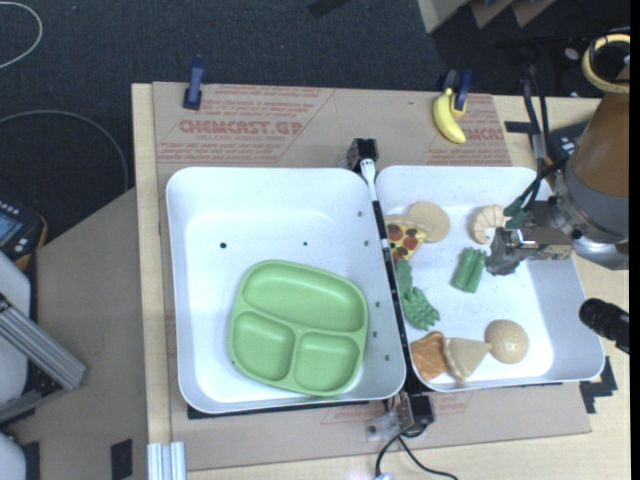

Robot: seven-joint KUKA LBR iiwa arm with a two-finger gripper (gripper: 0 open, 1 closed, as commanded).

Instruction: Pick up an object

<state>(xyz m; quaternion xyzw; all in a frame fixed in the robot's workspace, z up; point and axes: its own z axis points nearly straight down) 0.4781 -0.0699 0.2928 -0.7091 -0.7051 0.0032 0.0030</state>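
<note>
My gripper [503, 251] hangs over the right bin [560, 353], near its middle right, with the arm coming in from the right edge. Just to its left lies a small green block [467, 269]; I see nothing held by the gripper. A pale shell-shaped piece [488, 222] sits just up and left of the gripper. Also in this bin are a pizza slice [405, 235], a tan round disc [429, 218], a leafy green piece [418, 308], a tan ball [507, 339], a beige wedge [466, 356] and an orange-brown piece [427, 353].
The left bin [195, 208] holds a green divided plate [299, 325]. A yellow banana [449, 118] lies on the board behind the right bin, beside a blue clamp [460, 86]. Another blue clamp [193, 83] is at the back left. A black divider clip [362, 153] sits between the bins.
</note>
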